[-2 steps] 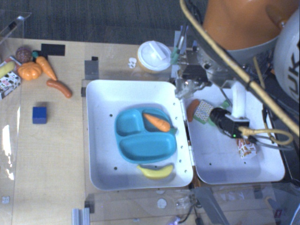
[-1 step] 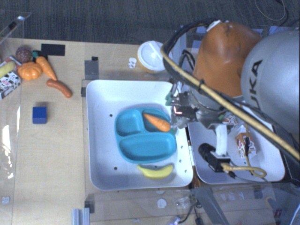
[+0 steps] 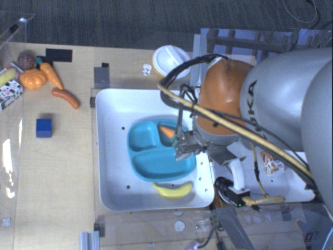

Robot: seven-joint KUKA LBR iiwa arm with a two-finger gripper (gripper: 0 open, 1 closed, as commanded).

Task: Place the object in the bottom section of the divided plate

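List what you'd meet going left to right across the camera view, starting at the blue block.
Blue block → toy sausage → blue divided plate → gripper → orange band of the arm.

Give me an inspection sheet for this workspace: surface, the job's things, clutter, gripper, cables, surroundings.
Surface: light wooden bench bearing a shallow white bin.
Job's things: blue divided plastic plate lies in the bin; an orange toy piece sits in its upper right section; a yellow toy banana lies in the bin just below the plate, touching or nearly touching its rim.
Clutter: blue cube, orange toy sausage, toy carrot and small orange pumpkin on the bench left of the bin.
Gripper: gripper over the plate's right edge; finger state unclear.
Cables: black and yellow hoses run along the arm.
Surroundings: dark carpet beyond the bench.
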